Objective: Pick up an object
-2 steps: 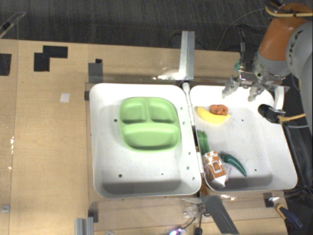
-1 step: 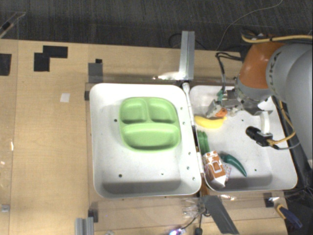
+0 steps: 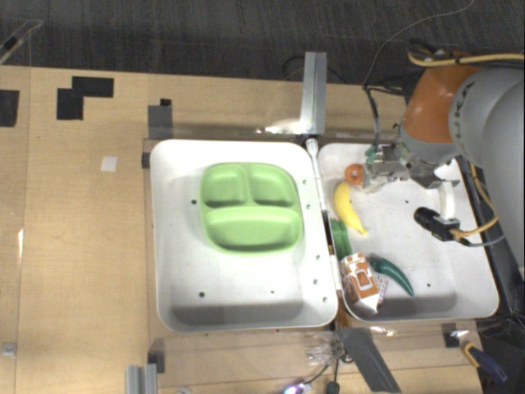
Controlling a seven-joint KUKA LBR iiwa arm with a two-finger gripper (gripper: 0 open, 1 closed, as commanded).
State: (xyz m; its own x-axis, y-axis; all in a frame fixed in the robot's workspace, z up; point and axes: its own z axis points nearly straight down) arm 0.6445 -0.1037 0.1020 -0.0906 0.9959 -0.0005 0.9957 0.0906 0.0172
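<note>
Orange, a small round object [image 3: 354,173] is lying just left of the jaws, whose state I cannot tell.

No text can be read; the orange-and-white packet [image 3: 362,281] seems to carry print, too blurred to make out.

Wooden bench [image 3: 74,245] under two white bins [image 3: 176,302]

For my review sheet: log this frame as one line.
gripper: low in right bin, beside small orange object | grasp: unconfirmed | banana: loose | left bin: green divided tray
</note>
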